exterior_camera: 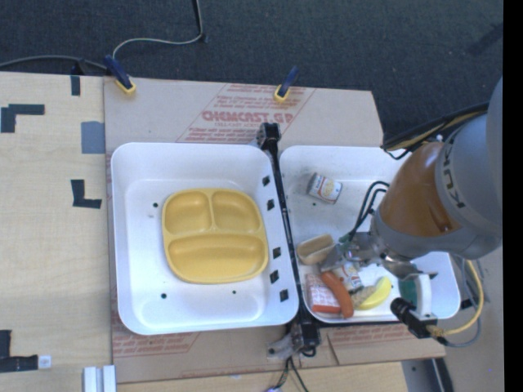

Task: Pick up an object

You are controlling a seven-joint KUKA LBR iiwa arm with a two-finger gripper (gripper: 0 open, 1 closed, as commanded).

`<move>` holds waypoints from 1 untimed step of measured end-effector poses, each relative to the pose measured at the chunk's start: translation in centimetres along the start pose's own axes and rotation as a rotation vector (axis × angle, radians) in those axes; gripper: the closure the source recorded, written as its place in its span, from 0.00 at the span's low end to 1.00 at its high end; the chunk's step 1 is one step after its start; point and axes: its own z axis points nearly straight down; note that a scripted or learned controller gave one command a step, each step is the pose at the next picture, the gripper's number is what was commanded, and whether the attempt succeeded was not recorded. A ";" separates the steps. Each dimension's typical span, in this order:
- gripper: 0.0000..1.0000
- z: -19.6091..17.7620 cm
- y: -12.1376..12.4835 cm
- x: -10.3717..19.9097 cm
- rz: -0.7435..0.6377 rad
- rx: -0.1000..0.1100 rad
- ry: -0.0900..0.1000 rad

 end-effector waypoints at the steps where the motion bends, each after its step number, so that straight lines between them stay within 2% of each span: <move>1: 1.00 -8.8 2.9 9.1 -0.003 0.008 0.004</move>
